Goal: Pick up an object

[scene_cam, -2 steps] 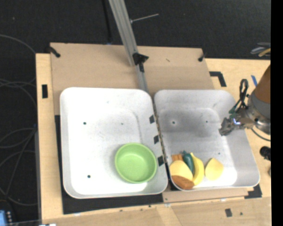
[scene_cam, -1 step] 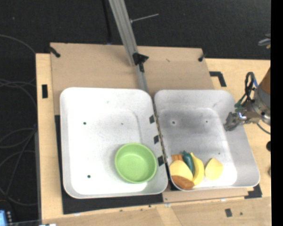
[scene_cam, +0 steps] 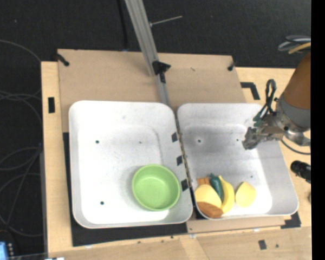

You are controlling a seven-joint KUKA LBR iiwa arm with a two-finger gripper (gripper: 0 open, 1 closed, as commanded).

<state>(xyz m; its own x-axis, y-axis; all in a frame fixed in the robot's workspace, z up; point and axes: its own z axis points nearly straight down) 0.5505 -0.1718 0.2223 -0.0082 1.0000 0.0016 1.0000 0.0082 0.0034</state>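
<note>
A light green bowl [scene_cam: 156, 186] rests in the left bin [scene_cam: 97, 123], near its front right corner. In the right bin [scene_cam: 216, 123], a cluster of objects lies along the front edge: a yellow and brown rounded piece [scene_cam: 207, 199], a dark green item [scene_cam: 216, 185] on a yellow banana-like shape [scene_cam: 226, 194], and a yellow lemon-like object [scene_cam: 245, 194]. My gripper [scene_cam: 251, 140] hangs over the right bin's right side, well behind the cluster, with nothing visible between its fingers.
A grey metal pole [scene_cam: 143, 34] slants up from the back of the bins. The arm's orange band [scene_cam: 299, 88] sits at the right edge. Black cables lie on the dark floor to the left. A black clip divider [scene_cam: 180, 158] joins the bins.
</note>
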